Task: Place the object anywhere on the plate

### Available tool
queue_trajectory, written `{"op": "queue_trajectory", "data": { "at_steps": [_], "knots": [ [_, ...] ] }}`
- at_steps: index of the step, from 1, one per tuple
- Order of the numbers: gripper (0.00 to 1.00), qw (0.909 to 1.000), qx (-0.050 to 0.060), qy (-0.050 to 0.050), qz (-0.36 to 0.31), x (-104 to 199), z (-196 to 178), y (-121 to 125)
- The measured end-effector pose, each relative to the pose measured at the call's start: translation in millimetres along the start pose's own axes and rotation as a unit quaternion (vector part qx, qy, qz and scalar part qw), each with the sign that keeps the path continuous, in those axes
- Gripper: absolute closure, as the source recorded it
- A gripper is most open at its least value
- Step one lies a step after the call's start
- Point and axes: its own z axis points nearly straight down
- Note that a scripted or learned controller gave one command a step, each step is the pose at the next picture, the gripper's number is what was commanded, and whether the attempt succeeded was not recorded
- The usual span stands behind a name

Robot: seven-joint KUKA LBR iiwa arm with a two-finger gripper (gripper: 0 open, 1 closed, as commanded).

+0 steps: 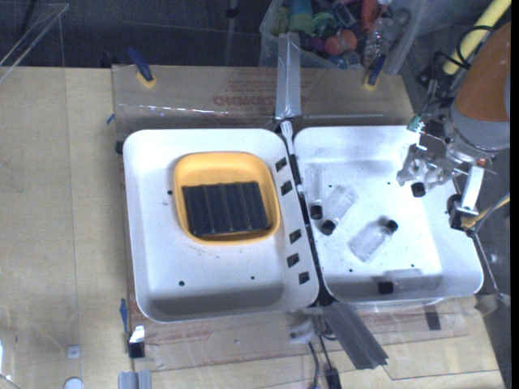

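Left bin [154, 217]: shallow and white, it carries a yellow plate [185, 168] with rounded corners, set toward the bin's upper middle
Plate contents: a dark ribbed rectangular object [225, 207] lies flat on the yellow plate, its grooves running from top to bottom of the view, covering most of the plate's lower centre
Right bin [454, 274]: shallow and white, just beside the left bin, with a grey divider [293, 209] running between them
Clear bottles: two small transparent bottles with black caps lie on their sides in the right bin; one [334, 203] sits close to the divider, the other [371, 238] lies nearer the bin's centre, tilted with its cap toward the upper right
Arm [486, 71]: grey with an orange band, it enters from the right edge and hangs over the upper right part of the right bin
Gripper [423, 173]: it hovers above the right bin's upper right area; whether it stands wide or narrow cannot be made out, and nothing is seen in its grasp
Ribbed object relative to gripper: it lies well apart from the gripper, across the divider in the other bin, to the gripper's left in the view and slightly lower
Nearest thing to gripper: the centre bottle, lying below and to the left of it, not touching
Background: a clear tub of colourful toys [340, 14] stands beyond the bins
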Motion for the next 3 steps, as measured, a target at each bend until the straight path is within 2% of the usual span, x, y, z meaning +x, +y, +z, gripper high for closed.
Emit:
{"op": "queue_trajectory", "data": {
  "at_steps": [1,2,3],
  "knots": [
    [1.0,0.9985,0.002,0.001,-0.055,20,17,-19],
    [1.0,0.9868,-0.002,0.001,-0.162,75,5,-13],
    [1.0,0.9575,-0.002,0.001,-0.288,101,8,-7]
  ]
}}
